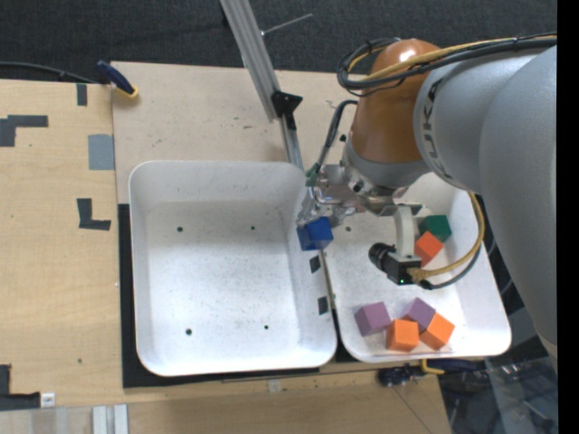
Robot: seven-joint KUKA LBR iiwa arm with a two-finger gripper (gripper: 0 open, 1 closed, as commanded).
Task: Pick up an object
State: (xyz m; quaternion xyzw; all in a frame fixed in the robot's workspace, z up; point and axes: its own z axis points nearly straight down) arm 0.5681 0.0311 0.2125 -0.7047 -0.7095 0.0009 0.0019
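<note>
My gripper [316, 219] hangs over the seam between the two bins, under the orange wrist band. A blue cube [316, 234] sits between its fingertips, lifted a little above the rim, so the gripper is shut on it. The right bin [470, 337] holds a green cube [437, 225] and an orange cube [429, 246] near its far side. Two purple cubes [372, 317] and two orange cubes [403, 334] lie clustered near its front edge.
The left bin [149, 242] lies beside the right one, its right wall directly under the gripper. A slanted metal pole [258, 57] runs down to the bins' far seam. The big grey arm [507, 152] covers the right bin's far corner.
</note>
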